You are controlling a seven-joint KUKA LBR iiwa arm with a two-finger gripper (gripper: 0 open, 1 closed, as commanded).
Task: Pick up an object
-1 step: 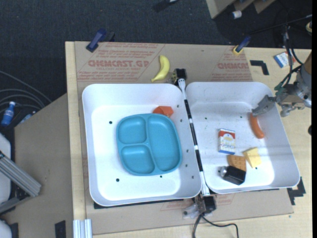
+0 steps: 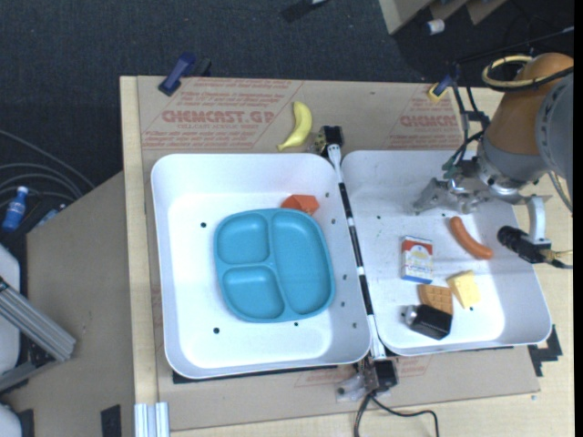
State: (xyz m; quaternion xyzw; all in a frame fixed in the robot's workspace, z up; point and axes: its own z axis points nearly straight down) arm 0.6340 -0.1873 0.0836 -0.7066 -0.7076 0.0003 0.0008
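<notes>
Claw [image 2: 444, 196] above smooth oblong sausage [image 2: 470, 238]

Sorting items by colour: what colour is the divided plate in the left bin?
Light blue; the three-compartment divided plastic plate shows clearly in the camera view.

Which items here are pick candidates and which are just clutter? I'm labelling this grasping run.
Job: gripper; in the right bin: sausage, small carton, cracker, yellow block, black object.

Lying about: blue divided plate, orange piece, banana.
</notes>
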